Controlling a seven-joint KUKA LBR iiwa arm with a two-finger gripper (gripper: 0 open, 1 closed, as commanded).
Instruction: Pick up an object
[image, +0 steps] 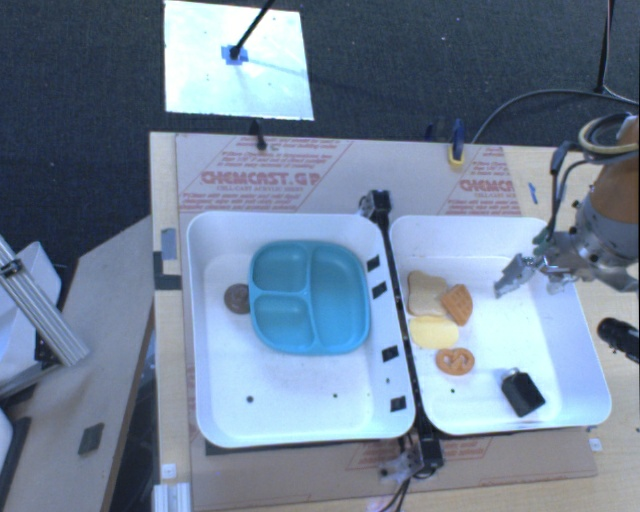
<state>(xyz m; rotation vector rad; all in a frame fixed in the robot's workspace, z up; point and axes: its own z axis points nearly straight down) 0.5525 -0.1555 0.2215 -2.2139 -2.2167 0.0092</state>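
Dark carpet surrounds the counter (300, 165), whose top is a sheet covered in printed protective paper, with two shallow white bins side by side on it. From the right edge the arm (612, 205) reaches over the right bin (570, 330), and its tool (525, 270) hangs above the bin's far right part. Whether anything sits in its grip, or how wide it stands, I cannot tell.

Toward the bin's left wall, well apart from the tool, lies a cluster of flat food-shaped pieces: a pale toast (426, 291), an orange waffle (458, 304) touching its right side, a yellow slab (434, 331) just nearer the front, and a small orange pretzel (455, 361) nearer still. A black block (522, 391) lies tilted close to the front right corner.

The left bin (215, 400) holds a smooth, glossy blue plate (307, 298) with three compartments and rounded corners, and a small brown disc (237, 297) touching its left rim.
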